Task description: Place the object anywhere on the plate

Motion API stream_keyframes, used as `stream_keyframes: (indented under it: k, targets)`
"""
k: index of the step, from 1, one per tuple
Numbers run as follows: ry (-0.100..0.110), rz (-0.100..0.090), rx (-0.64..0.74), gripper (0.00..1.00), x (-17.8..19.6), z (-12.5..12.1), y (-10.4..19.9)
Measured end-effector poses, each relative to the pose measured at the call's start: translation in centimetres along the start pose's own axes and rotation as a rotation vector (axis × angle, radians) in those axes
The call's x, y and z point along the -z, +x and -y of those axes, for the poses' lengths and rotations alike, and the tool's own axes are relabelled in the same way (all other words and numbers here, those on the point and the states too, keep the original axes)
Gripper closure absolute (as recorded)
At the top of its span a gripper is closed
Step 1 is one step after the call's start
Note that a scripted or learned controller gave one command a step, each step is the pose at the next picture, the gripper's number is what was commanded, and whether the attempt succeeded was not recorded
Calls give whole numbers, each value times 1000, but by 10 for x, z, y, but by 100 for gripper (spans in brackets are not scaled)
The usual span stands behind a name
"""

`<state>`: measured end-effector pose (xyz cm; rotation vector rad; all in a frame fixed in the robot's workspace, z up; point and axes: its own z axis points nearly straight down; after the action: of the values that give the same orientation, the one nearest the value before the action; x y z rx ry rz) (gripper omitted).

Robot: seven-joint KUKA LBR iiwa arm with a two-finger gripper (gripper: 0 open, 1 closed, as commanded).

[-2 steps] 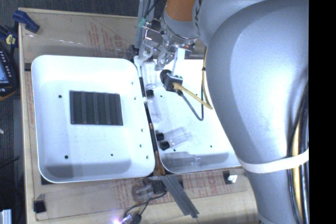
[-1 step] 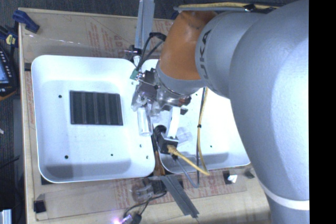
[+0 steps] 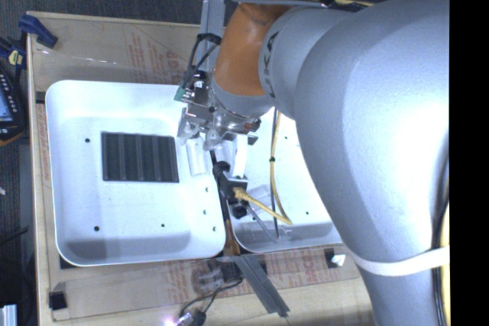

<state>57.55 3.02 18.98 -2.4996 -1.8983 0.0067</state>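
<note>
No legible text

Faint reddish print marks the bench board [image 3: 137, 50] around the bins, too blurred and small to read.

Robot lab — plywood bench [image 3: 114, 50], white bins [image 3: 69, 164], cables [image 3: 260, 204]

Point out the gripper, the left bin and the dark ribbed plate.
gripper [image 3: 216, 145]: camera view, between its fingertips.
left bin [image 3: 69, 99]: camera view, bare white wall near its upper left corner.
dark ribbed plate [image 3: 140, 157]: camera view, middle of its ribbed face.

Bright, even light; soft shadows; perhaps slight blur.
</note>
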Motion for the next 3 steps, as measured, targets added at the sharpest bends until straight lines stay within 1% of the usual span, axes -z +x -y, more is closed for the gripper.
stream_keyframes:
  k: [1, 2, 3]
  targets:
    - [-1, -2, -152, 100, 103, -4, 76]
    - [1, 1, -418, 100, -100, 73, 109]
    - [-1, -3, -752, 100, 19, 84, 107]
